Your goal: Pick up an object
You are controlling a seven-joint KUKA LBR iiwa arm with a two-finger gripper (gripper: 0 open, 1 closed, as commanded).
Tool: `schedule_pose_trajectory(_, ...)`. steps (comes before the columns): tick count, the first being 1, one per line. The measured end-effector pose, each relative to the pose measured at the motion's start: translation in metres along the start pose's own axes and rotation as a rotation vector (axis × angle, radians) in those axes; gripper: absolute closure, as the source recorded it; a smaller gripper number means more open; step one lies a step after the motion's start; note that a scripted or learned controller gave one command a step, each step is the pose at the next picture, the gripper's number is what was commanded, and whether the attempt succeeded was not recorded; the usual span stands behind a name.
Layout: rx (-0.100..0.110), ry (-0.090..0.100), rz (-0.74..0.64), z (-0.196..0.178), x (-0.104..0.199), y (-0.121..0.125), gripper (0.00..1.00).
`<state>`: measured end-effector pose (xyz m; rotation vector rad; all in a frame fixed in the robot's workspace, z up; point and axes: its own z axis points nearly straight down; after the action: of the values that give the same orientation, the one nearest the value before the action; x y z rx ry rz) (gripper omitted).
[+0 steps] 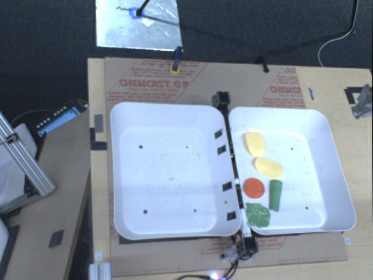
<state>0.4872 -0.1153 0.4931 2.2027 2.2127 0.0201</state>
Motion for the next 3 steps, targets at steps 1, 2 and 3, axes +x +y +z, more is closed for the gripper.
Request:
schedule_pose_trajectory(1, 0.033, 0.007, -0.003, 0.147, 0.041, -0.004, 1.0)
schedule_pose_trajectory(2, 0.037, 0.006, 0.003, 0.304, 0.041, 0.016, 1.0)
schedule_pose_trajectory(3, 0.0, 0.002, -0.002, 0.119, 0.04, 0.059, 1.0)
